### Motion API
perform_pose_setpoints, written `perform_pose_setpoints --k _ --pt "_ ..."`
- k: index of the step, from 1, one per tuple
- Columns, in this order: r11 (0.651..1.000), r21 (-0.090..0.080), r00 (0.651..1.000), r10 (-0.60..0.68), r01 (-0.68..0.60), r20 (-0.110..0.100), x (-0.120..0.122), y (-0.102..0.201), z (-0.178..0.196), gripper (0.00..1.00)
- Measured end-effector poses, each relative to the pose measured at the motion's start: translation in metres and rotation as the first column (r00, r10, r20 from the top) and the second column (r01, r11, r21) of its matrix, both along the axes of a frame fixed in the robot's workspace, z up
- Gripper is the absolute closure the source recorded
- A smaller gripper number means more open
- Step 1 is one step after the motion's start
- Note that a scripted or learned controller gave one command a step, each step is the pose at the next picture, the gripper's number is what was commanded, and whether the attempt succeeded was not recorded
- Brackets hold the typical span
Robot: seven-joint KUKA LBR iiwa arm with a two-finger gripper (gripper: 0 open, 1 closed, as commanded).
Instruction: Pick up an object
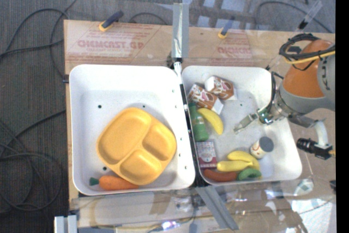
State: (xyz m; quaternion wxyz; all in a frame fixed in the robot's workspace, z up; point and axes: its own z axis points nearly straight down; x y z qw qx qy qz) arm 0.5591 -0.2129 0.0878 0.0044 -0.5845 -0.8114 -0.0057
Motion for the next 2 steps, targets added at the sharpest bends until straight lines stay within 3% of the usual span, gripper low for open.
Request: perform_pose_setpoints --k 1,2 --pt "1.0 -0.012 1.0 0.004 -0.004 -0.007 0.016 0.025 0.009 0.0" --pt "0.981 -0.022 0.981 0.194 -0.194 0.015 -0.07 0.021 0.002 0.0"
